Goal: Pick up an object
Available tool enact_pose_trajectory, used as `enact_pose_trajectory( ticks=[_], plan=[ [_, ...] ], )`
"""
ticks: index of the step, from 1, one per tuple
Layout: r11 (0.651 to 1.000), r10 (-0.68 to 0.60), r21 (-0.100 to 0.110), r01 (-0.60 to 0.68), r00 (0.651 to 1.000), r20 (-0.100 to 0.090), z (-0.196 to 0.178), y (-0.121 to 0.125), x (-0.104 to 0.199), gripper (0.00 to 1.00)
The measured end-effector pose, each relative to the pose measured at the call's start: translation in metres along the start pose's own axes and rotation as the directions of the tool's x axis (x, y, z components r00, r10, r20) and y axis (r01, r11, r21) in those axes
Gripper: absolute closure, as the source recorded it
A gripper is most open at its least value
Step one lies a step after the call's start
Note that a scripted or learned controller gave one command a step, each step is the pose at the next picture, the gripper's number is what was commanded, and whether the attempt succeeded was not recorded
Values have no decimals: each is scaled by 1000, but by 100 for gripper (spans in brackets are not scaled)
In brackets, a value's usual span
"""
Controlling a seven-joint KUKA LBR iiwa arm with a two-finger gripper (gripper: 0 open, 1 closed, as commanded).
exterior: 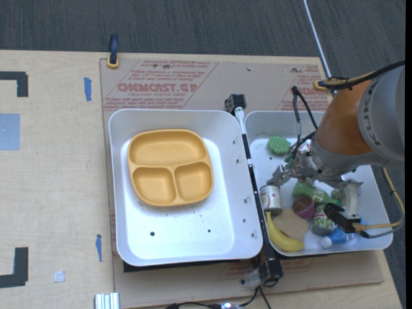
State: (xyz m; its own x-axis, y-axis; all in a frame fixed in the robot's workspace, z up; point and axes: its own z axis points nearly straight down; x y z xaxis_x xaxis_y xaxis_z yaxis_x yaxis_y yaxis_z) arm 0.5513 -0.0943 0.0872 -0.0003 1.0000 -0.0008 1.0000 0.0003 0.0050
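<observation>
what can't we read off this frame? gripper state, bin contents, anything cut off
- Gripper, camera view: the arm's wrist and orange band cover it, so open or shut cannot be told.
- Right bin: the arm hides the upper right part.
- Items by the banana and green round piece: piled together and too small to name reliably.
- Arm: cut off by the frame's right edge.
- Yellow plate in the left bin: fully readable.
</observation>
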Motion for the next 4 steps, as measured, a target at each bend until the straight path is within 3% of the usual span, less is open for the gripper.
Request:
enact_pose_trajectory(
  ticks=[1, 2, 3, 4],
  plan=[
    [1000, 1, -7, -1, 1000, 2, -11, 2, -1, 100],
    [1000, 0, 2, 0, 1000, 1, -73, -24, -57, 100],
    [1000, 0, 2, 0, 1000, 0, -73, -24, -56, 0],
    [1000, 0, 1, 0, 1000, 0, 0, -30, -22, 0]
  ],
)
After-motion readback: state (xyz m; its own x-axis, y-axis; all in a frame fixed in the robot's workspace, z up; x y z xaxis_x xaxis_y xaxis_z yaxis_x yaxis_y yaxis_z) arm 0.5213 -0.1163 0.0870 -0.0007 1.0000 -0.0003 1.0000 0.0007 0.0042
